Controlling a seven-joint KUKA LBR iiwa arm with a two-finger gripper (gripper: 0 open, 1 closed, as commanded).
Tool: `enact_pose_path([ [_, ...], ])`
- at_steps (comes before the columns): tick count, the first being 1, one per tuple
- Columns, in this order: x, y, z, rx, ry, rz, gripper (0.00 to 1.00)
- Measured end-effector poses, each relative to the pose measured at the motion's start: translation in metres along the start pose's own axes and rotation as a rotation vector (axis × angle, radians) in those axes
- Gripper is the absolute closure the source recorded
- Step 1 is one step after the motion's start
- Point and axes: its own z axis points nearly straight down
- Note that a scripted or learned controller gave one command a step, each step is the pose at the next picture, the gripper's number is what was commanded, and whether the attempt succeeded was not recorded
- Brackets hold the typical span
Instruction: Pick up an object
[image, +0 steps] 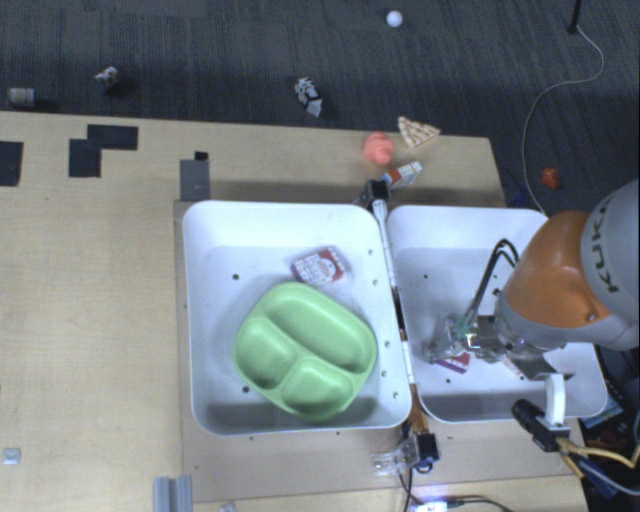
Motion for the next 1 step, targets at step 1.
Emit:
enact_pose_path([
  [1, 0.0008, 0.0025, -0.011, -0.007, 0.0, -0.002, 1.0],
])
